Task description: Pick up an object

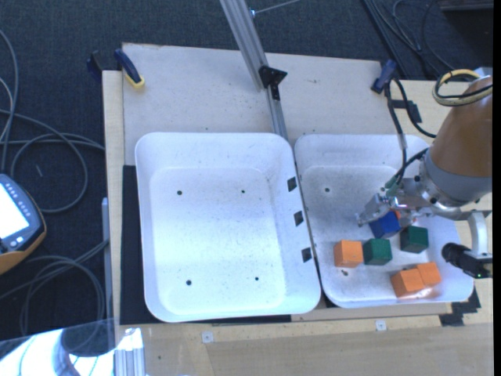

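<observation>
Blue block (pixel 385 225) in right bin (pixel 344 159), just under the gripper (pixel 382 210) and touching its fingers, whose spread I cannot tell; green blocks (pixel 378 251) and orange blocks (pixel 349 252) lie just beside it.
</observation>
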Controlling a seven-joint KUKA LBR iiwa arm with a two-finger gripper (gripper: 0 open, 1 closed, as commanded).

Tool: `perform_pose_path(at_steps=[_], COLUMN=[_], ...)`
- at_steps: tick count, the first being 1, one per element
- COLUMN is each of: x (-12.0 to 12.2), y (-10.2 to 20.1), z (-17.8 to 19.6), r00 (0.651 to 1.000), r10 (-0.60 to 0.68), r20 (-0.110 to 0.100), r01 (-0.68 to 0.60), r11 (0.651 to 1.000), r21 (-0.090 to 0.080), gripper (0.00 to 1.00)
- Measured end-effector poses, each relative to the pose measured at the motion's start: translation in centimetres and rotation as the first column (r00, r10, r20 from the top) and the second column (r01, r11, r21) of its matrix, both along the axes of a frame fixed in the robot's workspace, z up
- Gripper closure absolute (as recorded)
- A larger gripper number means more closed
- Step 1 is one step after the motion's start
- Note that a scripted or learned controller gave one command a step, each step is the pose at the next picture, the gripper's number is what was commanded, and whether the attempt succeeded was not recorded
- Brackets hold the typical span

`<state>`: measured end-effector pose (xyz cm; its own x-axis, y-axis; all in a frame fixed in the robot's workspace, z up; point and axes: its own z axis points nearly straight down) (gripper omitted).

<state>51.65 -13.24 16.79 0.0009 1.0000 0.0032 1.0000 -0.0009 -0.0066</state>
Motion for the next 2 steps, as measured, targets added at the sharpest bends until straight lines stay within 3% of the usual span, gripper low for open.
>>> perform_pose_path(at_steps=[1,2], x=[-2.62,-2.6], y=[-1.6,-1.55], z=[-5.3,-4.4], r00=[1.0,1.0], r10=[0.002,0.001], r20=[0.021,0.021], r01=[-0.002,-0.001], r11=[1.0,1.0], r21=[-0.007,-0.005], gripper=[0.0,1.0])
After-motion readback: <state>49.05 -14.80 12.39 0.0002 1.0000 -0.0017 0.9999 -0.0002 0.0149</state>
